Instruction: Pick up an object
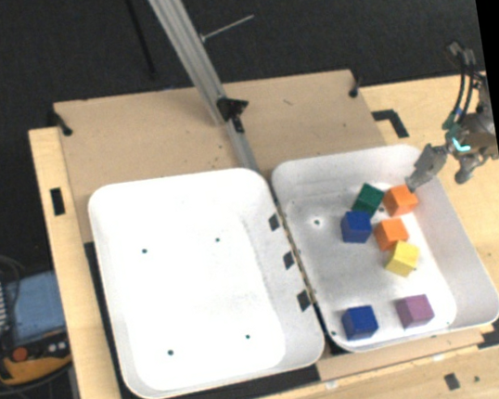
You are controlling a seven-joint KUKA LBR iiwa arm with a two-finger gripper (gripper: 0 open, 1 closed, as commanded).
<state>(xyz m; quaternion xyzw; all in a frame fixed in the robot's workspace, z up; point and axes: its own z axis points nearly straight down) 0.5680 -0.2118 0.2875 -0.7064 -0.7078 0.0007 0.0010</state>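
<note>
Several small cubes lie in the right bin (315,183). A green cube (368,197), an orange cube (401,199), a blue cube (355,226), a second orange cube (390,233) and a yellow cube (402,258) cluster in its upper right part. Another blue cube (359,321) and a purple cube (415,310) sit near its front rim. My gripper (446,168) hangs over the bin's upper right rim, just right of the first orange cube. It is open, with nothing between its fingers.
The left bin (187,279) lies beside the right one, joined at a hinge-like seam. A slanted metal rail (201,70) runs from the top down to the bins' junction. Cables and a blue box (32,308) sit off the bench at left.
</note>
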